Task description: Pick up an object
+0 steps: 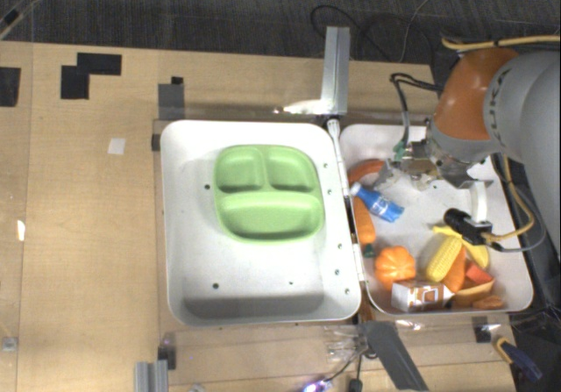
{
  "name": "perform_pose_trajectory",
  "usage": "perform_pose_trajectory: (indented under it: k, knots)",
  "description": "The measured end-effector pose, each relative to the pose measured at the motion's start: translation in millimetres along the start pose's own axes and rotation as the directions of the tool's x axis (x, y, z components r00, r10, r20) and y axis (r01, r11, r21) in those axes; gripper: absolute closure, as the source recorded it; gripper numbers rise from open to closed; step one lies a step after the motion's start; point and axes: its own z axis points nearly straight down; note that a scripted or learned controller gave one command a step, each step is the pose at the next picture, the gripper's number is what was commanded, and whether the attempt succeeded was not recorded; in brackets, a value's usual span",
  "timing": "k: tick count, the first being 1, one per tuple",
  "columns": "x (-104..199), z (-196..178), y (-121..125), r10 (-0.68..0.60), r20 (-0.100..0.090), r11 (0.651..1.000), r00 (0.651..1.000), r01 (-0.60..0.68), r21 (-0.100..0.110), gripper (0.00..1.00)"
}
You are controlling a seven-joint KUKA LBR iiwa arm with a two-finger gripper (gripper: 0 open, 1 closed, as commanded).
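From above, the gripper hangs over the right bin near its far left corner, just beside a red object at the left wall; whether its fingers are spread or pressed together I cannot tell (the wrist hides them); the left bin carries a green tray. The red piece looks like light, stiff toy plastic, probably smooth and slippery; pinch it across its narrow middle.

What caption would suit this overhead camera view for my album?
Grey robot arm reaching into the right bin of toy food, beside a green divided plate in the left bin.
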Motion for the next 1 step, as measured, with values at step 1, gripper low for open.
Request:
perform_pose_trajectory:
  k: [1]
  knots:
    - [20.8, 0.4, -45.7, -0.096, 0.004, 0.995, 0.995, 0.096, -0.015, 0.00]
